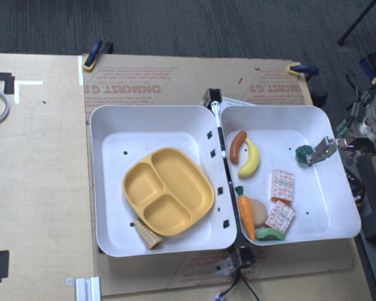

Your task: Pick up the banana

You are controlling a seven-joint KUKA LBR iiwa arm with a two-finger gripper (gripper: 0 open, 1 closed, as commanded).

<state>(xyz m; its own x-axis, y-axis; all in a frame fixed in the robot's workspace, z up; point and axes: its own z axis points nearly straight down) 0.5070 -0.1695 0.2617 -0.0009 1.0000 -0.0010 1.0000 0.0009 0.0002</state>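
My gripper (pixel 319 152) sits at the right side of the frame, over the right wall of the right bin (pixel 338 212), with the rest of my arm trailing off past the frame's right edge. At this size I cannot tell whether it is spread or closed; the metal tip is small and partly blurred. Just to its left, touching or nearly touching the tip, lies a small dark green object (pixel 304 153) on the bin floor; I cannot tell whether I have hold of it.

The banana (pixel 250 158) lies in the upper left part of the right bin, well apart from my gripper. It is yellow, curved, running from upper right to lower left. Right beside it on the left, touching it, is a reddish-brown sausage (pixel 237 146), close to the wall the two bins share.

Lower in the same bin, two red-and-white packets (pixel 282 185) lie one below the other. An orange carrot (pixel 246 215) with a green top lies along the left wall, next to a round beige piece (pixel 259 212), and a green item (pixel 271 234) sits at the bottom edge.

The left bin (pixel 106 187) holds a yellow divided plate (pixel 168 190) with three compartments, tilted in the frame. A tan block (pixel 147 235) pokes out from under its lower left rim.
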